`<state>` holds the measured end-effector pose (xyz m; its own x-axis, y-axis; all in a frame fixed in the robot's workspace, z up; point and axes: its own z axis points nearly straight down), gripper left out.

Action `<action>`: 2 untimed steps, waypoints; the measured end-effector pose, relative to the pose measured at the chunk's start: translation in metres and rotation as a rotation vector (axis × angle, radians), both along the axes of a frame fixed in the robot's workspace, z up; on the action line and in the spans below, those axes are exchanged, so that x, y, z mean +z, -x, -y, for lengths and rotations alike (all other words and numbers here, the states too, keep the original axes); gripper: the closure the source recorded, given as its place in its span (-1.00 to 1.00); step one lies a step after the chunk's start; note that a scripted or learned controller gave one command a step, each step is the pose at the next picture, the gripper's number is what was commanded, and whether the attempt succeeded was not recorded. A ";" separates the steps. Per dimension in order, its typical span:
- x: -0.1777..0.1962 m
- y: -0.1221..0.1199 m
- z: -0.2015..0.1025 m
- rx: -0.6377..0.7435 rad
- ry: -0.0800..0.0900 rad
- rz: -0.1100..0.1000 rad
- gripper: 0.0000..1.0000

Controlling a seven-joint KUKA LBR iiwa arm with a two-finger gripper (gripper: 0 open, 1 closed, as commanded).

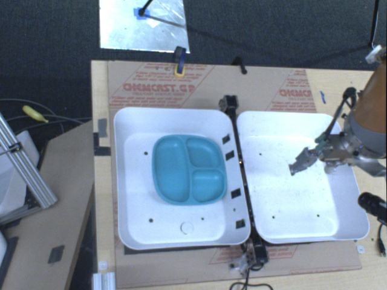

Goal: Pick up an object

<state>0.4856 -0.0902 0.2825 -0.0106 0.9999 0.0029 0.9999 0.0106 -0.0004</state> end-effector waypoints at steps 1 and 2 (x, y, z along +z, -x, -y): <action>-0.046 0.000 -0.127 0.007 -0.003 -0.002 -1.00; -0.033 -0.002 -0.118 -0.006 0.002 0.004 1.00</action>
